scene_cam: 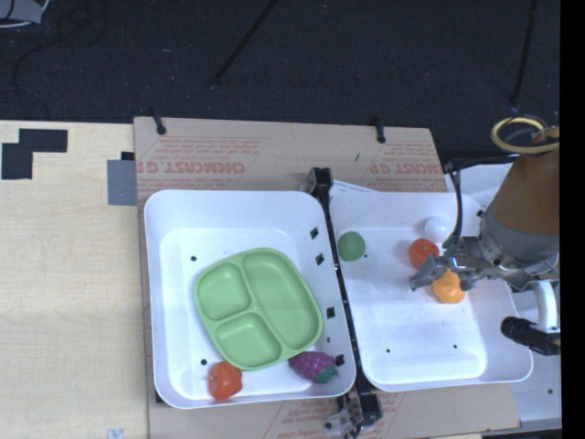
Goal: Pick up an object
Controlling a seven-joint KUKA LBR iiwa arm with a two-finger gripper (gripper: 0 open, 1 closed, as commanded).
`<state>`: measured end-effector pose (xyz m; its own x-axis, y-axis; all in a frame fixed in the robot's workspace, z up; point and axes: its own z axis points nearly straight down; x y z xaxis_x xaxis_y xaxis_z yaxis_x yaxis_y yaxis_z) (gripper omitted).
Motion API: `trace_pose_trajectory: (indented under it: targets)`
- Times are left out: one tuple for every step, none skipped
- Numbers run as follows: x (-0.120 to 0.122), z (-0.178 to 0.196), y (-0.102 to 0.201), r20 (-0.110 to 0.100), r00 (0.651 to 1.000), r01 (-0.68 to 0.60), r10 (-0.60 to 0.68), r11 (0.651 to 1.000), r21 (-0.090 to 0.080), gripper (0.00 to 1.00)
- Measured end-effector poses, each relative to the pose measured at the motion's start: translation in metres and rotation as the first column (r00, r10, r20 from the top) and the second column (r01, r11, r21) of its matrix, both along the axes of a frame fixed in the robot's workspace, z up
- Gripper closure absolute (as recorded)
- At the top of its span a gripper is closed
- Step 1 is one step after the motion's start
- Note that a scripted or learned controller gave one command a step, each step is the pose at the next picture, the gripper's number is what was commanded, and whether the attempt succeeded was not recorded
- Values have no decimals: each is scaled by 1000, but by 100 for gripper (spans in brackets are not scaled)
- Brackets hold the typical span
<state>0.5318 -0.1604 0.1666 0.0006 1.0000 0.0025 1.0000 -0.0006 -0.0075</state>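
Nearest the camera, in the left bin (174,210), a red piece (224,380) and a purple grape bunch (313,366) lie against the front wall, w/ a green 3-section plate (259,309) just behind them, none of it near the arm. In the right bin (416,364) the gripper (442,275) is down over an orange piece (448,287), w/ a red ball (422,251) just beside and a white ball (436,230) close behind that; a green ball (351,245) sits apart by the divider. Can't tell if the tool is wide or narrow, or if the orange piece is actually between the tips, since the wrist hides them. Risk as I see it: w/ 3 things bunched this tight, a tip could land on the red ball, knock it rolling, or pinch the orange piece off-centre so it slips on the lift. Round toys likely squirt out of a shallow grip.
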Motion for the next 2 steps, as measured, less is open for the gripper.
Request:
trace_pose_trajectory:
  targets:
    - [-2,-64,3,-1,1000,0,0,1000,1,0]
    - [-1,-51,2,2,1000,5,-5,1000,0,100]
